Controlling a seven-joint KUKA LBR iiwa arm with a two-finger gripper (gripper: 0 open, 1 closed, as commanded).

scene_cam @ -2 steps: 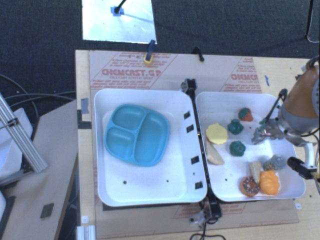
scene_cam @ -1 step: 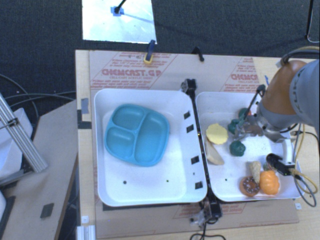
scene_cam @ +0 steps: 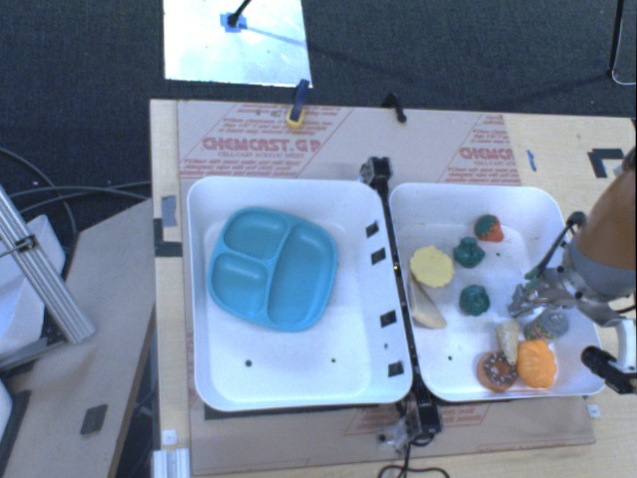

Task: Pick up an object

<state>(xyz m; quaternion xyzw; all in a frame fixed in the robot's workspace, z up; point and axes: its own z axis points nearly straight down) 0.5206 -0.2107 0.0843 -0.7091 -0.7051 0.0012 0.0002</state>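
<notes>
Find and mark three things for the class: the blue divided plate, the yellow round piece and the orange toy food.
blue divided plate (scene_cam: 271,267), camera view, on the middle ridge.
yellow round piece (scene_cam: 432,265), camera view, on its flat top.
orange toy food (scene_cam: 537,363), camera view, on its rounded middle.

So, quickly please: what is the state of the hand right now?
Hand: low in the right bin, whether open or closed cannot be told.
</notes>
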